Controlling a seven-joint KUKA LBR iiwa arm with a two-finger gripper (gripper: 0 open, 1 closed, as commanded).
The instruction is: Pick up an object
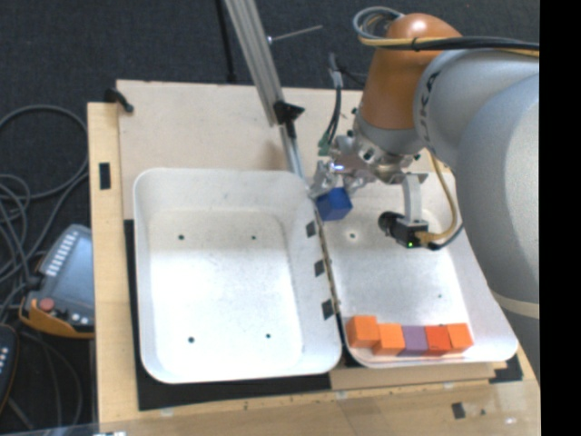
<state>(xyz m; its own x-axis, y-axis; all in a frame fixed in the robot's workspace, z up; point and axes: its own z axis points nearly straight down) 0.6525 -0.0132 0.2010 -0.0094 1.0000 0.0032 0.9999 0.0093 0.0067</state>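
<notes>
The grey arm point(472, 125) reaches in over the right bin point(399, 289), its orange band point(399, 71) above the end effector point(331, 189). The left bin point(218, 275) lies just left of the end effector. A row of orange and purple blocks point(410, 336) sits well below it. A blue block point(334, 203) appears clamped between the fingers, seemingly lifted above the bin's divider.

Pale particle-board bench point(195, 121), square-cornered, carrying two shallow white plastic bins side by side: left bin point(222, 189) and right bin point(486, 321), rims touching along the middle. Slanted aluminium rail point(259, 57) rising from the bench's far part.
</notes>
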